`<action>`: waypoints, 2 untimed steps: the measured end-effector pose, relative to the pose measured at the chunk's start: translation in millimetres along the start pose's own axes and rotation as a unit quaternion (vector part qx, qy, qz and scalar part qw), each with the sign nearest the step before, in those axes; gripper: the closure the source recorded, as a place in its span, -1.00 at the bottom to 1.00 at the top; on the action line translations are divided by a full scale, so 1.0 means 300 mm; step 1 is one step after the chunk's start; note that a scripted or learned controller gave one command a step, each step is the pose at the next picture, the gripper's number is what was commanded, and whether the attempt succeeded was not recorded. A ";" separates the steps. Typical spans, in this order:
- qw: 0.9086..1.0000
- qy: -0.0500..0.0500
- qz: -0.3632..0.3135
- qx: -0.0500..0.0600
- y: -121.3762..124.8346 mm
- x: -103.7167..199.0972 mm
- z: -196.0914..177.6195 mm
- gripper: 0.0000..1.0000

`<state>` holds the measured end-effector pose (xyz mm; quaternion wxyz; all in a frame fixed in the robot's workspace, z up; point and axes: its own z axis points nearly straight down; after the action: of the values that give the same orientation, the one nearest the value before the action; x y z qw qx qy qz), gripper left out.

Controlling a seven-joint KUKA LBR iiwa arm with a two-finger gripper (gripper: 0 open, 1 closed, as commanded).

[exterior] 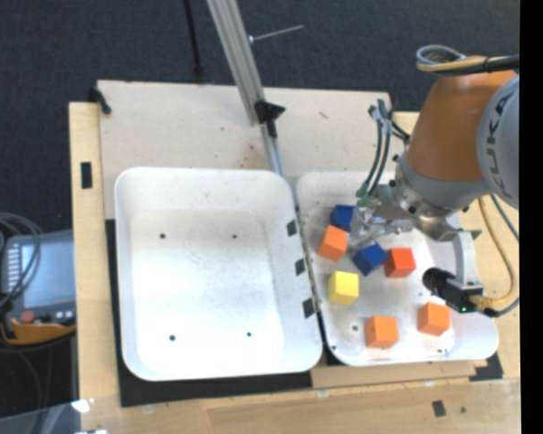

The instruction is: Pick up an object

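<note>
The right bin (344, 346) holds several small cubes. An orange cube (334, 241) and a blue cube (342, 216) lie near its left wall. Another blue cube (370, 259) sits beside a red-orange cube (400, 262), with a yellow cube (344, 287) just below them. Two more orange cubes (381, 331) (433, 318) rest near the front edge. My gripper (369, 224) hangs low over the bin's upper middle, between the upper blue cube and the lower one. The wrist hides its tips, and I see nothing held.
The left bin (208, 269) stands alongside, its wall touching the right bin's. A slanted aluminium post (240, 52) rises from the bench behind the bins. Black clips (300, 265) sit along the shared wall. A grey device with cables (27, 283) lies off the bench at left.
</note>
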<state>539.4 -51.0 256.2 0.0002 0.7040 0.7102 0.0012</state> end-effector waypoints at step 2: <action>1.000 0.000 0.001 0.002 0.050 0.280 0.033 1.00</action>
<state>553.8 33.2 246.4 -0.0008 0.7049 0.7093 -0.0004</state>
